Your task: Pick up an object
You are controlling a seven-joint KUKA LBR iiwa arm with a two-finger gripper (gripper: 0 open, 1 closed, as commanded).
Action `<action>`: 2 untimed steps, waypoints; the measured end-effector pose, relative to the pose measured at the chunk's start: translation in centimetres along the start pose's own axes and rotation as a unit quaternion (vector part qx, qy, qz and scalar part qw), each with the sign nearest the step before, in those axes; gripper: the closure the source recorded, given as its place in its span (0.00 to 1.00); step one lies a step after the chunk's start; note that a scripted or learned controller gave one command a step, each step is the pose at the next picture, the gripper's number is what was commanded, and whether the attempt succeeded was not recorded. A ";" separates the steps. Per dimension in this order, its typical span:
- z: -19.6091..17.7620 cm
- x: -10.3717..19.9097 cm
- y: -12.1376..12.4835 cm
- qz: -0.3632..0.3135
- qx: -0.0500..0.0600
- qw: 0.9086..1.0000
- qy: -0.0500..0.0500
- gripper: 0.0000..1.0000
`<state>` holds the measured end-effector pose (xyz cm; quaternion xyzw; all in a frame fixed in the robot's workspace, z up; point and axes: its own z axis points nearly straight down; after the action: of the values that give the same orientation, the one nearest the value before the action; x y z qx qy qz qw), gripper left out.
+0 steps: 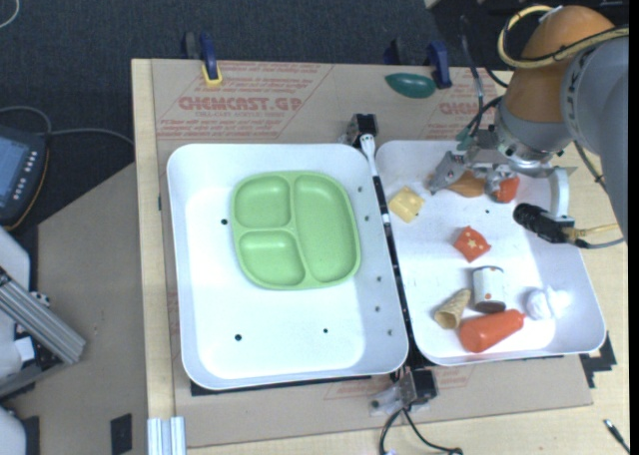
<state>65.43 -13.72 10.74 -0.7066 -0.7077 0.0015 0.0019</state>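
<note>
Gripper (467, 166) is lowered into the right bin (569, 328) over an orange piece (466, 184); whether it is spread or pinching cannot be told. Nothing is seen lifted, so the pick is judged not yet done

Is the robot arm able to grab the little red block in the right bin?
Probably yes. The red block lies alone on bare bin floor, nothing on top of it, and the gripper hovers just beyond it in the same right bin.
</note>
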 end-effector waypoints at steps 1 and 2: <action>2.4 0.1 0.0 0.000 -0.001 1.000 0.000 0.00; 1.2 0.1 0.0 0.000 -0.002 1.000 0.000 1.00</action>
<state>65.47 -13.66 9.56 -0.7066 -0.7076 0.0006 0.0005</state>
